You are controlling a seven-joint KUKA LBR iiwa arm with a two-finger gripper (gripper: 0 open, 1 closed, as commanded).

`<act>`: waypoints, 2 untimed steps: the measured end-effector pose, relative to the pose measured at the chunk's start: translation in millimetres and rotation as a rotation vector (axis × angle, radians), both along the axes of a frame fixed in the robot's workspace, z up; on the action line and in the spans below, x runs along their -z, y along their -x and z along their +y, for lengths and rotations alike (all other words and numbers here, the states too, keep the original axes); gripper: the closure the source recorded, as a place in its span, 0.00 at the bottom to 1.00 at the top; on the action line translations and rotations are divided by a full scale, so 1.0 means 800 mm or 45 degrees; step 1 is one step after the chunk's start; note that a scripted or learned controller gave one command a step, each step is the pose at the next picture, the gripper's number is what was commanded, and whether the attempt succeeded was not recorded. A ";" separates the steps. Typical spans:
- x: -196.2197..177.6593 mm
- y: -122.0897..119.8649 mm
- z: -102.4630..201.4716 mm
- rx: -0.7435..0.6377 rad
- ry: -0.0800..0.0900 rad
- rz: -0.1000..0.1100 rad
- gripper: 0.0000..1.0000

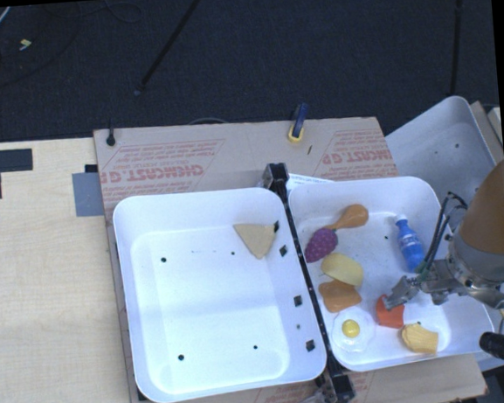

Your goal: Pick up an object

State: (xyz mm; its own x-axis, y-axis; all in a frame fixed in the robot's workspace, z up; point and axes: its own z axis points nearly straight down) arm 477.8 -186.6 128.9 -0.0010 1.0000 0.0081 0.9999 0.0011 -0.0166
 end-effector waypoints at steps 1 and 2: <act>0.054 -0.095 -0.035 0.002 0.011 -0.023 0.00; 0.053 0.006 0.055 0.002 0.002 -0.011 0.00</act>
State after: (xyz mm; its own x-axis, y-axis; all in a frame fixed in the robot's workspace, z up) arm 472.7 -142.5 86.8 0.0008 1.0000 0.0062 1.0000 -0.0007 -0.0083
